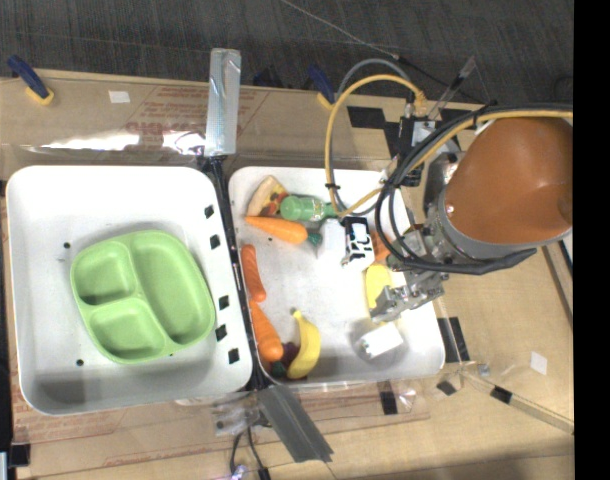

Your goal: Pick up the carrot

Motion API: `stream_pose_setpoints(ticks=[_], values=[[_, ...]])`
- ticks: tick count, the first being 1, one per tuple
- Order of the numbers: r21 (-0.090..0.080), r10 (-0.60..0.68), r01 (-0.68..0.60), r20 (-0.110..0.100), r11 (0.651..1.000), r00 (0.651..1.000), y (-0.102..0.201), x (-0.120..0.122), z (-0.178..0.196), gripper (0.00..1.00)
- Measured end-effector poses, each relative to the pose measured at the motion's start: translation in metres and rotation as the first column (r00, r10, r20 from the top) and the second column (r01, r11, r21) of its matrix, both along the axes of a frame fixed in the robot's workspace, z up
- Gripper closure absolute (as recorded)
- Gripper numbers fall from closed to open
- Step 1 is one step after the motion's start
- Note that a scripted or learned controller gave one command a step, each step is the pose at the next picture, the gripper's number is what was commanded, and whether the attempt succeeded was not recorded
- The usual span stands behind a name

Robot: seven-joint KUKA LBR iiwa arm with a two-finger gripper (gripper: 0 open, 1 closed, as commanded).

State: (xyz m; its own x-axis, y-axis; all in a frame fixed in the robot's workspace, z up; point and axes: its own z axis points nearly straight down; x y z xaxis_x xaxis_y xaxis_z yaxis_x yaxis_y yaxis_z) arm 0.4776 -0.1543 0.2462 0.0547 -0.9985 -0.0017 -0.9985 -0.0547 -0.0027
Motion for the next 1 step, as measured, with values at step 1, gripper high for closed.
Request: stream_pose_setpoints(ticks=[1], values=[[0.001,0.006,-0.006,0.001,1.0,1.0,0.0018,0.0015,0.0098,1.0]])
